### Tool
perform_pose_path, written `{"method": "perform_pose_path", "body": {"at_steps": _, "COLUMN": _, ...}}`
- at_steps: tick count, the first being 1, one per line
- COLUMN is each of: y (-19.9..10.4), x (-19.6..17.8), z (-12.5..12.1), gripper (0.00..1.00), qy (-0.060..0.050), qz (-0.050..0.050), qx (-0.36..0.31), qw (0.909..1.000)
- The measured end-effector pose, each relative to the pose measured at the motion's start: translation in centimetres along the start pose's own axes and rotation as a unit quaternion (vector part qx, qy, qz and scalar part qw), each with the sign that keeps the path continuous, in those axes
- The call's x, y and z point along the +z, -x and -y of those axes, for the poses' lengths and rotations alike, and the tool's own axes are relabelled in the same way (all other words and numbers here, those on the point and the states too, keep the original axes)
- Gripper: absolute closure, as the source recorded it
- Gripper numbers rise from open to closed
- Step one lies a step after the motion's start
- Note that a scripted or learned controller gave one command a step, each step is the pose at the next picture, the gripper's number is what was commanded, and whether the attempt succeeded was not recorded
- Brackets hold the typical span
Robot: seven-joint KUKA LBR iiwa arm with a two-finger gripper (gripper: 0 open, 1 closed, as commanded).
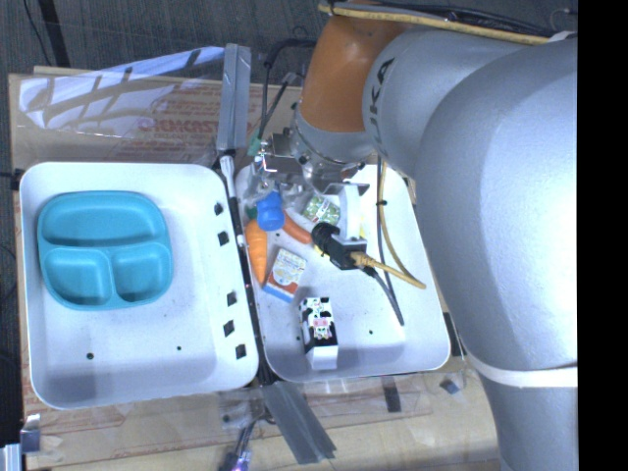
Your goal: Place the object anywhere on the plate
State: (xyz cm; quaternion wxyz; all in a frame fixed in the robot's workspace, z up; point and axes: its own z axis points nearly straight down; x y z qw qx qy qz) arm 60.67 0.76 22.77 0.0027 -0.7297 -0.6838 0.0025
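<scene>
The pincer (294,186) sits low among clutter; I cannot tell its opening or grasp. Just below it lie a carrot (256,247), carton (285,271) and box (319,328). The plate (103,248) is far left; crowding risks a wrong or missed grab.

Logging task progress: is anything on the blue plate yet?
Empty. The blue plate in the left bin shows three bare compartments; the carrot lies in the right bin.
</scene>
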Motion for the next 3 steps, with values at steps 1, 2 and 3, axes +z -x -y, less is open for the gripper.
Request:
{"method": "perform_pose_path", "body": {"at_steps": 1, "y": -8.7, "x": 3.8, "z": 0.0, "gripper": 1.00, "qy": -0.001, "qz": 0.000, "qx": 0.030, "qw": 0.9996}}
{"method": "perform_pose_path", "body": {"at_steps": 2, "y": -17.1, "x": 1.8, "z": -0.7, "gripper": 1.00, "qy": 0.001, "qz": 0.000, "qx": 0.038, "qw": 0.9993}}
{"method": "perform_pose_path", "body": {"at_steps": 3, "y": -17.0, "x": 1.8, "z": -0.7, "gripper": 0.00, "qy": 0.001, "qz": 0.000, "qx": 0.038, "qw": 0.9993}}
